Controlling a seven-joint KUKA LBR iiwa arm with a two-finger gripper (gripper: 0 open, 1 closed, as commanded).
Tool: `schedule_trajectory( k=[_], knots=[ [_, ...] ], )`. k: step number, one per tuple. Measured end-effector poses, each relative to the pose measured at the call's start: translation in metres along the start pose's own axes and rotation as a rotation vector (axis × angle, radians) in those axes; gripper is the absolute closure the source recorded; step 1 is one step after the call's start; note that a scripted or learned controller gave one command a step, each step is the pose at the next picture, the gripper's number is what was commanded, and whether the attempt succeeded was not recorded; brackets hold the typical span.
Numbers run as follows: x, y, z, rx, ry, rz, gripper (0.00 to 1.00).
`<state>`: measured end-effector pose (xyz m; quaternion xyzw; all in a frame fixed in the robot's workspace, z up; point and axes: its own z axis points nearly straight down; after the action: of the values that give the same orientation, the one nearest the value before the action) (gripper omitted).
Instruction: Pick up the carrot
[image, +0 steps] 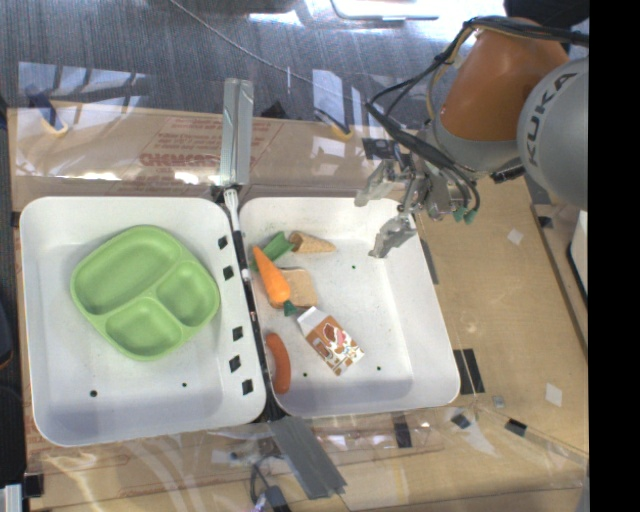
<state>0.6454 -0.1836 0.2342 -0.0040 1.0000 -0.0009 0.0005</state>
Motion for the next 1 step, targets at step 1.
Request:
schedule_trajectory(
  k=[1],
  knots=[
    [-0.0138,0.0691,0.1398,-0.003,-0.003,0.199,0.0]
  ],
)
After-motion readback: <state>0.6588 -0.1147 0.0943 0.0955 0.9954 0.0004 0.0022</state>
